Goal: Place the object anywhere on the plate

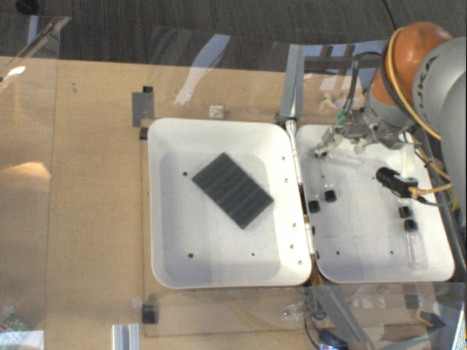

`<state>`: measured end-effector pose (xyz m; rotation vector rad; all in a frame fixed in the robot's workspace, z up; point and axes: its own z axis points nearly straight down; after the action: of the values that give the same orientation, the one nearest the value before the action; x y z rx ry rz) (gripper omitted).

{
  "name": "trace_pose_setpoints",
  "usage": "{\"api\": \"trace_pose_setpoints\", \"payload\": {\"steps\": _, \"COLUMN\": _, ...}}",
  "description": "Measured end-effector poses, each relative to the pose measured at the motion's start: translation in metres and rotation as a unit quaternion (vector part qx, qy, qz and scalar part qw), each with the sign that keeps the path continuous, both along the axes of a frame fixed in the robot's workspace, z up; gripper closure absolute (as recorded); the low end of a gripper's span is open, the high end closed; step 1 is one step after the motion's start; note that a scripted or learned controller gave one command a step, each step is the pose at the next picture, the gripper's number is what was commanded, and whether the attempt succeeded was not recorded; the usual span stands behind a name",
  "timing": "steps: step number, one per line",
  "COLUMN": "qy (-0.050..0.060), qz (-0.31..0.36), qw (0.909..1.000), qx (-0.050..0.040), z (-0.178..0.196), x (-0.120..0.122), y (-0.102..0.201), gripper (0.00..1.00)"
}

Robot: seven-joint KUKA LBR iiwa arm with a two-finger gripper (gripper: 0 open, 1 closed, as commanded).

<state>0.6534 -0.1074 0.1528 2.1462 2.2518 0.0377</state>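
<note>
Light wooden bench [80, 217] carries two shallow white plastic bins side by side: left bin [164, 268], right bin [365, 268], rims touching. Small black blocks [149, 313] sit on the bench beside the left bin's corners. Dark grey carpet [182, 6] lies beyond the far edge.

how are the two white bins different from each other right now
The left bin holds a dark ribbed plate lying at a slant near its middle; the right bin holds several small dark pieces instead. The arm hangs over the right bin's far end, while the left bin has nothing above it. Both bins are shallow, white, round-cornered and sit side by side.
</note>
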Motion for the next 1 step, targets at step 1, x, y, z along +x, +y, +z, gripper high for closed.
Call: {"api": "trace_pose_setpoints", "payload": {"steps": 1, "qy": -0.003, "qz": 0.003, "qw": 1.0000, "qx": -0.0006, "z": 0.0120, "x": 0.0021, "y": 0.0014, "gripper": 1.00}}
